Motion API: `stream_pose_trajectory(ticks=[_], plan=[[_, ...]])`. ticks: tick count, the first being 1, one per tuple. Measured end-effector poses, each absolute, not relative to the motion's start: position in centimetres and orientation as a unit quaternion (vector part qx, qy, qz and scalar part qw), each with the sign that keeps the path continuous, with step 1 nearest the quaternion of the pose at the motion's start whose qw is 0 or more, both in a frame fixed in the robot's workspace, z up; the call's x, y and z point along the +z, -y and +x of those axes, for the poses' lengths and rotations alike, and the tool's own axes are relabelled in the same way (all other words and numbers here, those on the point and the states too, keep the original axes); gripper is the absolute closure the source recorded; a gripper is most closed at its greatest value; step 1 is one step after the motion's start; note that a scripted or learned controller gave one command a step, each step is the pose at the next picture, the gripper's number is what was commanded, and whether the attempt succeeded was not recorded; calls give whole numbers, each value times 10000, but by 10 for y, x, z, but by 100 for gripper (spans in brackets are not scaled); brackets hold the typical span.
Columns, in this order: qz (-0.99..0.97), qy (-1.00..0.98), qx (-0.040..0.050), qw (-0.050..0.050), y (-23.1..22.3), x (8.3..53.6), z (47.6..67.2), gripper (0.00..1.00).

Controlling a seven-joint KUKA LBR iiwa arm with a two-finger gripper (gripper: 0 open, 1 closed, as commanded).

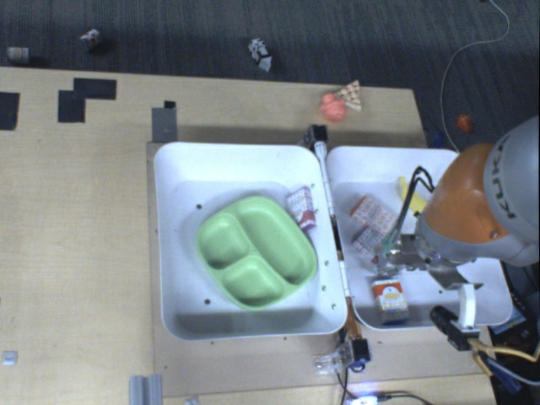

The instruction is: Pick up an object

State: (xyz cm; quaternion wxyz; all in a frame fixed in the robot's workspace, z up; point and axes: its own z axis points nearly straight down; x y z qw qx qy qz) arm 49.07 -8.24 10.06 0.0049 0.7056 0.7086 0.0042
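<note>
Arm: grey KUKA arm with an orange band (462, 201) reached in from the right and hung over the right bin, its bulk covering that bin's right half.
Jaws: gripper (390, 258) sat low over the middle of the right bin; whether the jaws were released or clenched could not be told, and nothing could be seen held between them.
Right bin: shallow white plastic bin (363, 310) held a small orange-and-white box (389, 298) near its front edge, just below the gripper, and a red-and-white checked packet (368, 219) further back, just left of the gripper.
Yellow item: a small yellow piece (405, 188) lay near the bin's back, partly hidden by a black cable (415, 184) on the arm.
Left bin: shallow white plastic bin (173, 251) carried a green three-compartment plastic tray (256, 249) at its centre, tilted diagonally, and a small red-and-white wrapper (301, 207) touching the tray's upper right corner.
Edges: the two bins met along a shared dark divider (331, 218); the checked packet lay near that divider, the orange-and-white box near the front wall.
Open room: bare white floor showed at the right bin's back left corner and around the green tray on all sides.
Worktop: pale wooden worktop (76, 251) stretched wide to the left; a pink ball (333, 107) rested behind the bins.
</note>
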Motion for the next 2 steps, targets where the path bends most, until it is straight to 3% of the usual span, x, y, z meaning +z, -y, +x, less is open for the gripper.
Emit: stream_pose_trajectory(ticks=[1,2], plan=[[7056,-7085,42,47,82,101,491,0],[7050,-7092,59,62,81,111,492,100]])
